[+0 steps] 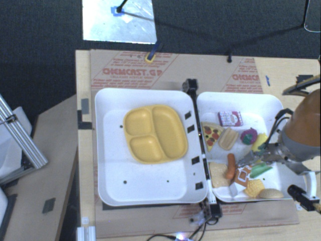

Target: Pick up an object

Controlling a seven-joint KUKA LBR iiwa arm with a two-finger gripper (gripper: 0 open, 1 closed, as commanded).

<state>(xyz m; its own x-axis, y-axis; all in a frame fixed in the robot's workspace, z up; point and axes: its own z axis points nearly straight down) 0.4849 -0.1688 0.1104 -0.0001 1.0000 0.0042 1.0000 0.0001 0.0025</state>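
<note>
Down at the near edge of the right bin lie a pale bread roll and a yellow corn-like piece, with an orange-and-white carton just beside them. The gripper hangs low over this crowded corner, coming in from the right under the orange-banded wrist; whether it is spread or pressed together I cannot tell, and nothing can be seen caught in it.

The likeliest thing to pick is the green piece, which lies just on the near side of the gripper, touching or almost touching it, its long axis running left-to-right with a slight tilt. A red sausage stands off to the left, its length running near to far, next to a tan cracker. I judge that the closing direction should cross the green piece's short side, and that the neighbours packed around it could be nudged or caught along with it.

Farther back sit a hot-dog bun, a pizza slice, a purple piece and a red-and-white box. The left bin holds a yellow divided plate.

Both bins rest on a brown board on the bench; beyond it is dark carpet with a shiny square sheet.
</note>
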